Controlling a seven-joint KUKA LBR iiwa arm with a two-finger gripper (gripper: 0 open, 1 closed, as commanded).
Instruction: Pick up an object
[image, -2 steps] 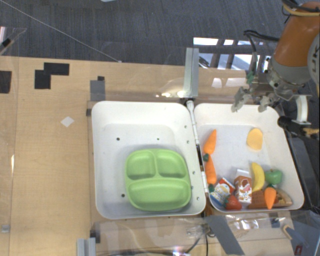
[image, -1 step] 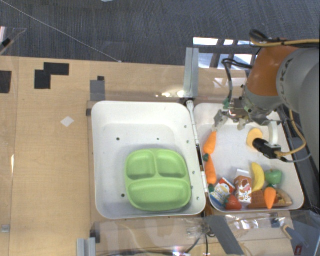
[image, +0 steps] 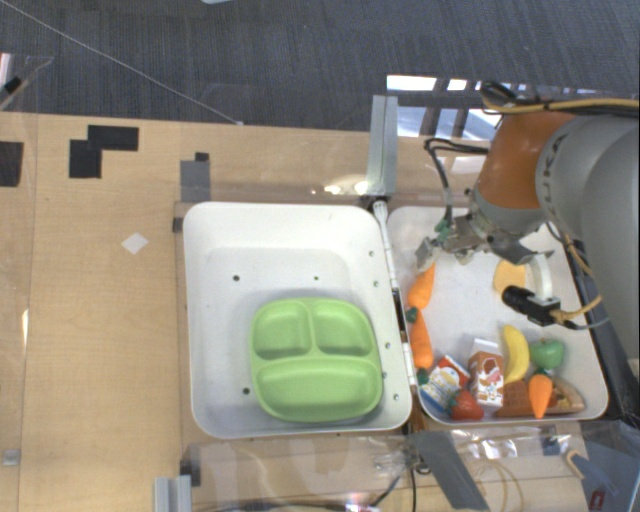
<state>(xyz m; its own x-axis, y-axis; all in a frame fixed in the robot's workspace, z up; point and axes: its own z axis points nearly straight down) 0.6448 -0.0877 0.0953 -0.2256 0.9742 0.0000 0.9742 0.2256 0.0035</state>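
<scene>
Roughly, by item:
Left bin (image: 215, 300): holds a green divided plate (image: 316, 358), lying flat toward the near side.
Right bin (image: 455, 300): toys crowd its near end and its left wall.
Upper carrot (image: 422, 287): lies just beside the left wall, long axis tilted, thick end up and right, tip down and left.
Lower carrot (image: 421, 342): lies against the same wall below the first, long axis nearly along the wall.
Near-end clutter: a banana (image: 515, 352), a green piece (image: 548, 353), a third carrot (image: 540, 394) standing point-down, a red tomato-like piece (image: 466, 406) and two printed packets (image: 470, 378), all touching or just beside one another.
Yellow piece (image: 511, 276): lies near the arm, partly hidden by it.
End effector (image: 447, 244): low over the far end of the right bin, just above the upper carrot's thick end; I cannot tell how it is set, nor whether it grips anything.
Arm (image: 560, 170): covers the bin's far right corner.
Tabletop (image: 90, 330): pale wood, with black marks at far left.
</scene>
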